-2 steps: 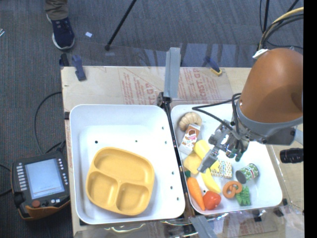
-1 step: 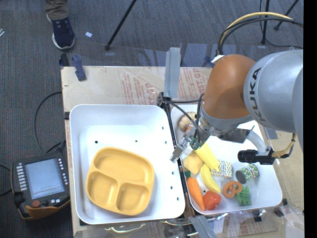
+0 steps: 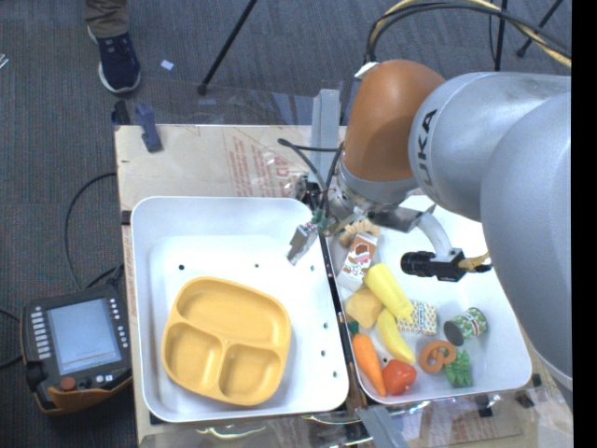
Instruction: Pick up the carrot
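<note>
I see a yellow plate (image 3: 227, 341) in the left bin (image 3: 149, 222) | my gripper (image 3: 308, 236) hangs over the wall between the bins, I cannot tell its jaws | the carrot (image 3: 368, 363) lies low in the right bin (image 3: 519, 362), touching a red pepper (image 3: 399, 377).

Arm bent low — tool (image 3: 312, 231) (leftward)

Dark grey carpet (image 3: 233, 26) covers the floor around a plywood bench top (image 3: 201, 157). A teach pendant (image 3: 79, 353) lies on the carpet at lower left, its black cable (image 3: 79, 217) looping toward the bench. Black stand legs (image 3: 233, 35) cross the upper floor. A bystander's dark shoe (image 3: 118, 62) stands at upper left.
</note>
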Available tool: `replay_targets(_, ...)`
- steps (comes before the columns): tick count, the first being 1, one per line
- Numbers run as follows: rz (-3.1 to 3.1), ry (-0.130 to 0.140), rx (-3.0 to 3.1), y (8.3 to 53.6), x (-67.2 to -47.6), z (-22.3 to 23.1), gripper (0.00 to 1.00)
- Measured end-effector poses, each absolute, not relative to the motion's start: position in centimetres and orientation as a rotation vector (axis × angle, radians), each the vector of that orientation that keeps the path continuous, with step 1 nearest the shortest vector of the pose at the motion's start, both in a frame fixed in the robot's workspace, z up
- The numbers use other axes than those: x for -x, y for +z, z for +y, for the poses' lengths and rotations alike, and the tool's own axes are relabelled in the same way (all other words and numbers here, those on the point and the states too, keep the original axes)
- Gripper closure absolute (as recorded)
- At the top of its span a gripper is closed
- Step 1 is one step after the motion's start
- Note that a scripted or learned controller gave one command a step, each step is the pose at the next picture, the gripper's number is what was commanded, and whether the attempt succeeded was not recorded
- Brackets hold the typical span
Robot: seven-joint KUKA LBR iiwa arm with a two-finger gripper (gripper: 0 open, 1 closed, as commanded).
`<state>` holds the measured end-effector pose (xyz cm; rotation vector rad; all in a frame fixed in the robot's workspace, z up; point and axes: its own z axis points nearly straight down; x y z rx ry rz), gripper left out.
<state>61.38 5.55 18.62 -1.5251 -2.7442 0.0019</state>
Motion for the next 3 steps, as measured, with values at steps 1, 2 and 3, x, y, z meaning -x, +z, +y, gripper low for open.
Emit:
replay_targets(1, -2.761, -0.003, 1.502, 22.97, -63.60, 11.61, 0.00)
replay_targets(2, -2.765, 0.002, 1.491, 23.77, -63.56, 11.80, 1.00)
replay_targets(3, -2.765, 0.003, 1.488, 23.71, -63.53, 11.89, 0.00)
